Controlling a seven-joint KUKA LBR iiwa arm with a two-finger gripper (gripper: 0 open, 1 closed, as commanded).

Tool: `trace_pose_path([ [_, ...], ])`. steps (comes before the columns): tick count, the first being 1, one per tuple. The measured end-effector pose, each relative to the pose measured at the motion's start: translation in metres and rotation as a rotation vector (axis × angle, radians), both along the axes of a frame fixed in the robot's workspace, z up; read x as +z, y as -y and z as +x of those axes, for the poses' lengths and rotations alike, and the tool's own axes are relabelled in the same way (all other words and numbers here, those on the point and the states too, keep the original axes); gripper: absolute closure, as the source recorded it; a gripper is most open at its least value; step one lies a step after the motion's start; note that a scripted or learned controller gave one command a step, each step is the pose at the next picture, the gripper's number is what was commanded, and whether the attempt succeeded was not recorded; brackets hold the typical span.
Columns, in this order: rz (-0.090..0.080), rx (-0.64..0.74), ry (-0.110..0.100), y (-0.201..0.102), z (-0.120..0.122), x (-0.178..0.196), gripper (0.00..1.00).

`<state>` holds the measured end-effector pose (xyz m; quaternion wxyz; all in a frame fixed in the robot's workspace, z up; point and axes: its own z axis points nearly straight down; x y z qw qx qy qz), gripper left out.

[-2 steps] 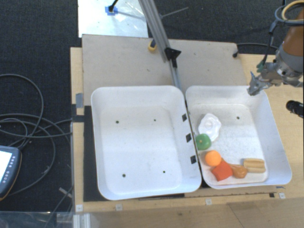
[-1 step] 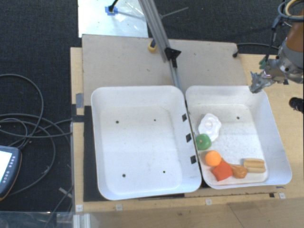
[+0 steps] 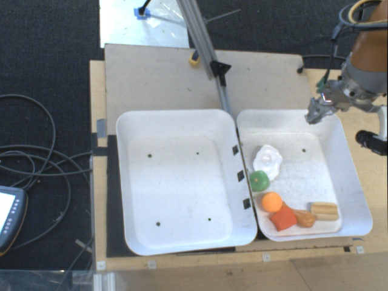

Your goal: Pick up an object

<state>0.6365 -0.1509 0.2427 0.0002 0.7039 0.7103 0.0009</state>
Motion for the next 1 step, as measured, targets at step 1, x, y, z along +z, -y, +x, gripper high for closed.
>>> trace_pose_path([
  [1,0.000,0.000,-0.002,-0.0481,-0.0195,-0.0119,1.00],
])
